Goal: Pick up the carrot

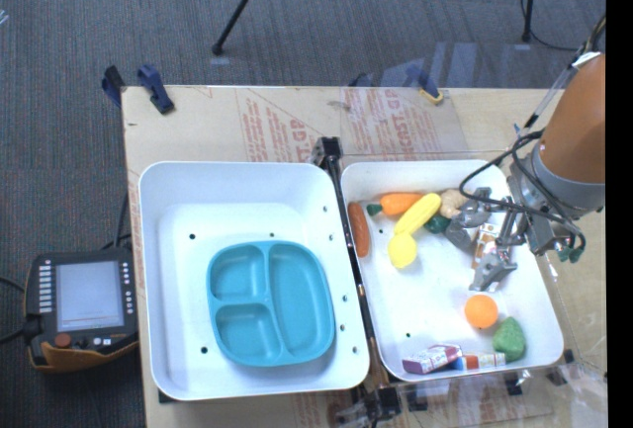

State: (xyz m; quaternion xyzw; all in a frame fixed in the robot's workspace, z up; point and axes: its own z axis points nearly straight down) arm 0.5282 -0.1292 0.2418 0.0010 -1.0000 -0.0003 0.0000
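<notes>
A: Where is the carrot (400, 204)?

B: In the right bin (539, 302), toward its far left corner. It lies on its side, orange with a green stub at its left end, and its right end touches a yellow banana (411, 228) that runs diagonally nearer and to the left.

A: And the claw (492, 270)?

B: It hangs over the middle right of the same bin, well apart from the carrot, with the grey arm and its orange band (582, 125) coming in from the right. Its metal fingers (487, 275) look spread with nothing between them, though cables and brackets clutter that spot, so I say released with some doubt.

A: What else lies in that bin?

B: A brown sausage (358, 228) along the left wall, an orange ball (482, 310) just near of the claw, a green lump (510, 338) at the near right corner, and a red and white carton (433, 358) by the near wall.

A: The left bin (163, 218)?

B: It holds a teal divided tray (269, 301). Both bins sit on the worktop (257, 125).
</notes>
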